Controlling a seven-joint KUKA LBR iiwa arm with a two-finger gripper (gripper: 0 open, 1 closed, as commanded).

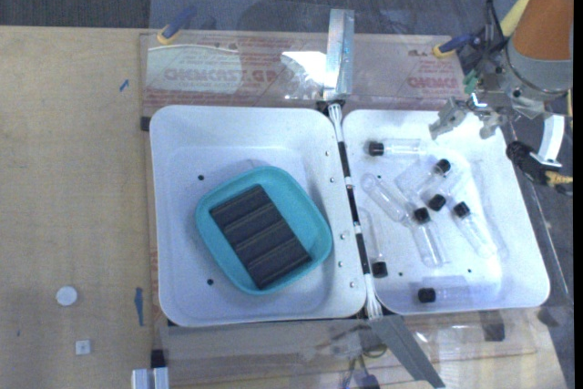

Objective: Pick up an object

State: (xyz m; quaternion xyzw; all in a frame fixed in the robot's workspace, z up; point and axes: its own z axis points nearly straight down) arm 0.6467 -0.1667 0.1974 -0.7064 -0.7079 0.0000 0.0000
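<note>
Approach stage, nothing lifted yet. Gripper poised over the far right corner of the right bin, apparently spread apart with only white bin floor between the tips, though small and glare-washed here. Grasping nothing.

Candidates for pickup: clear vials with black caps, scattered across the right bin, several lying close together mid-bin. One vial alone near the far rim, just beside the gripper, and probably the easiest target. In the left bin, a teal tray carrying a dark ridged block, well apart from the gripper.

Next: shift toward the lone vial, line up across its narrow width, descend, then close. Likely to roll or slip, being round and smooth.
</note>
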